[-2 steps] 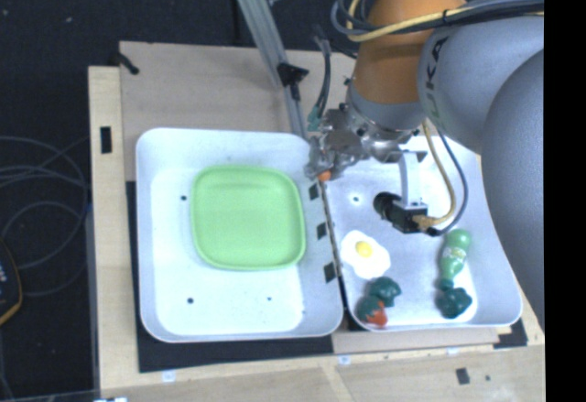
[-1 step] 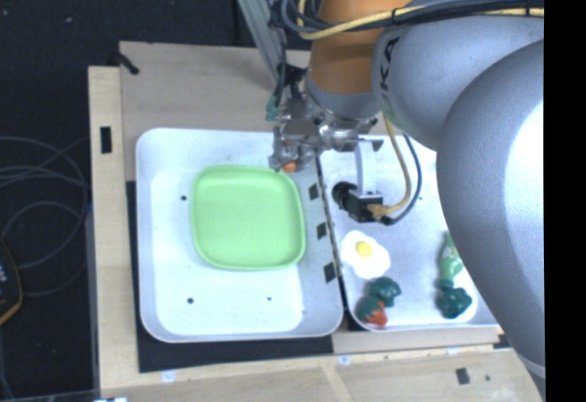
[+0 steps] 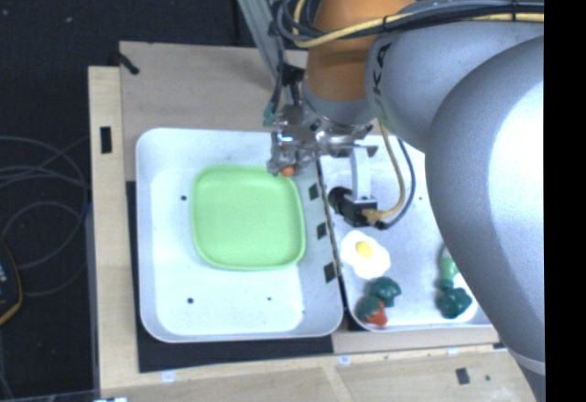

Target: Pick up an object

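Here the grey arm [image 3: 476, 144] fills the right side of the frame, its orange band [image 3: 352, 20] high at centre, and it reaches down toward the upper middle where the two bins meet. Two shallow white bins sit side by side on the bench [image 3: 183, 84]: the left bin [image 3: 165, 299] takes up the centre-left of the frame, and the right bin [image 3: 403, 322] is largely covered by the arm, with its lower part showing at lower right. One light green plate [image 3: 247, 217] lies flat in the left bin, toward that bin's upper right. The gripper [image 3: 286, 162] hangs just above the plate's upper right corner, close to the left bin's upper rim. A small orange object [image 3: 287, 170] shows right at the fingertips, at the plate's edge; whether it sits between the fingers or merely beside them cannot be told, nor can it be told whether the fingers are open or closed. In the right bin, at lower right, lie one fried-egg toy [image 3: 365, 254], white with a yellow centre, one green and red piece [image 3: 377, 298] just below it, and one dark green piece [image 3: 451, 295] further right, partly hidden by the arm.
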`<action>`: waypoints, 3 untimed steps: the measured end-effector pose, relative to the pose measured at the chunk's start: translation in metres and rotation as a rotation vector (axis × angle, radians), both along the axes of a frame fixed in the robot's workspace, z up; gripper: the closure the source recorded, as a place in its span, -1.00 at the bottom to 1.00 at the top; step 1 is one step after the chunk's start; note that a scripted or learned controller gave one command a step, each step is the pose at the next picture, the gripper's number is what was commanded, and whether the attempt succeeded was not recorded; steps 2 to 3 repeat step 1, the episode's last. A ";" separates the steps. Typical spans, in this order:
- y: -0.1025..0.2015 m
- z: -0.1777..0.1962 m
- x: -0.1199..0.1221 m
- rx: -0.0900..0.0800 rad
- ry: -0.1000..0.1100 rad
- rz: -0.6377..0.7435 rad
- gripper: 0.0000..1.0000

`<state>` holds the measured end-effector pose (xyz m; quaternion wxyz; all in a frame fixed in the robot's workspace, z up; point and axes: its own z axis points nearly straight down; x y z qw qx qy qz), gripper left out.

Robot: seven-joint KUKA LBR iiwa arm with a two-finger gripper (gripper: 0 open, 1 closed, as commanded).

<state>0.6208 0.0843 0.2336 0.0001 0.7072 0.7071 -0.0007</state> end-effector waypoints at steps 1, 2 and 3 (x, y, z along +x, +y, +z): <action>0.000 0.001 0.000 0.000 -0.001 0.000 -1.00; 0.000 0.001 0.000 0.000 -0.001 0.000 -1.00; 0.000 0.001 0.000 0.000 -0.001 0.000 -1.00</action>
